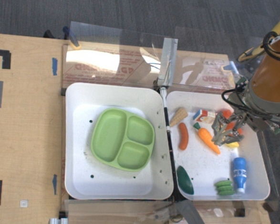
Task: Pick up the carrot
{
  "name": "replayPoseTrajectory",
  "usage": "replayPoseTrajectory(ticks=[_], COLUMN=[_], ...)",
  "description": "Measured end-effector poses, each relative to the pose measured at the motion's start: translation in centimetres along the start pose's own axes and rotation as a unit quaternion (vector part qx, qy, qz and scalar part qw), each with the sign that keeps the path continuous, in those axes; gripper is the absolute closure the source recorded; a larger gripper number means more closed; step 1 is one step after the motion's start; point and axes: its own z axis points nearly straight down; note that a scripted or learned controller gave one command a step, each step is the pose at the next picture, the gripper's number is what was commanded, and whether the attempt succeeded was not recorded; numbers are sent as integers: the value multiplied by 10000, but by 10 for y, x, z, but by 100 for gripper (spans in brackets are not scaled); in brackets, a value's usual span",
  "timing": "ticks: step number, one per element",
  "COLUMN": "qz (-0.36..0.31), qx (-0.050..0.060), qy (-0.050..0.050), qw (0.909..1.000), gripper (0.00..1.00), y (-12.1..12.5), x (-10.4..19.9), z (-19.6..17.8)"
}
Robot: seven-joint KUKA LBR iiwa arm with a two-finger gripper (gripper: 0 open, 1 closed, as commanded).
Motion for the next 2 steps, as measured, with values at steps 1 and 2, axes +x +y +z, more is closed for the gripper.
replayPoseTrajectory(ticks=[1,2], qz=[12,23], qx=[24,49], qy=[-42,-85], qw=[10000,9999], gripper=[100,100], y=[-1,-1], x=[-2,-5], z=[-11,-22])
